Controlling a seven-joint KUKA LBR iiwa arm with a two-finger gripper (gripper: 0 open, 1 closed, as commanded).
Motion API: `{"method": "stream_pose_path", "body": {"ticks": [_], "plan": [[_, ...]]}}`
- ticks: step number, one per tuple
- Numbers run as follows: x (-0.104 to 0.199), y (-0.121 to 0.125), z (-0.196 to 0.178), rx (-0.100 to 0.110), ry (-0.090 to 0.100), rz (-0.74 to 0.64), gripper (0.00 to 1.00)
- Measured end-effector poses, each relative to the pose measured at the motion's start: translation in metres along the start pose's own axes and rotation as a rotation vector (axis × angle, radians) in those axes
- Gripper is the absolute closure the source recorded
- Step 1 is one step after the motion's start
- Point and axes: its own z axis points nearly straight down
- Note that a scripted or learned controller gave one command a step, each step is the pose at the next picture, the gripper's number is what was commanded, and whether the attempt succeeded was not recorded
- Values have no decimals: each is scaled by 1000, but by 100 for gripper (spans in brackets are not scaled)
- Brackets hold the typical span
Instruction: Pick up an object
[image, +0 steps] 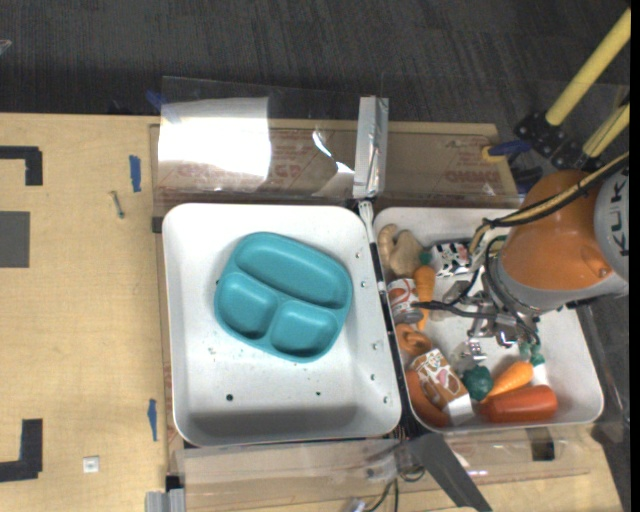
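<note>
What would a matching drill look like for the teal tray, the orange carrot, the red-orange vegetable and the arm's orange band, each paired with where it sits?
Things:
1. teal three-compartment plastic tray
2. small orange toy carrot
3. long red-orange toy vegetable
4. orange band on the grey arm

Places:
A. right bin's near edge
B. middle of the left bin
C. above the right bin
D. just above the red-orange piece

Pairs: 1-B, 2-D, 3-A, 4-C
</note>
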Motion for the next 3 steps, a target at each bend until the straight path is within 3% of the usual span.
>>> {"method": "stream_pose_path", "body": {"ticks": [1, 2, 3], "plan": [[52, -13, -1, 0, -2, -102, 0], [47, -12, -13, 2, -16, -105, 100], [48, -12, -12, 1, -14, -105, 0]]}}
